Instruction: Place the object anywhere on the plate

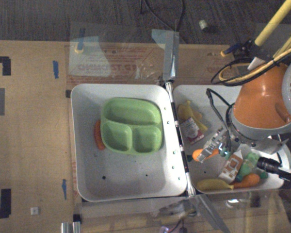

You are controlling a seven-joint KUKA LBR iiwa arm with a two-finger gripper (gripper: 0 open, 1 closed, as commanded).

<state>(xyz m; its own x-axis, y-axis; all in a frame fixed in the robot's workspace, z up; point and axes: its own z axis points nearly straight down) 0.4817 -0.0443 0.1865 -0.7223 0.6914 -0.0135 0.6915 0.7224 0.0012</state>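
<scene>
The green three-compartment plate (pixel 131 104) lies in the left white bin (pixel 119 178), toward its back. My gripper (pixel 209 149) reaches down into the right bin (pixel 200 92), its tip right at a small orange object (pixel 199 155) on the bin floor near the divider. From this angle I cannot make out whether the orange object is gripped. The arm's orange band and grey wrist hide the right bin's far right part.
An orange piece (pixel 98 135) lies against the plate's left edge. The right bin also holds a yellow toy (pixel 186 111), a small packet (pixel 191 130), a carton (pixel 231 167), a green item (pixel 252 160), a carrot (pixel 247 181) and a banana (pixel 213 184). Cables hang beside the arm.
</scene>
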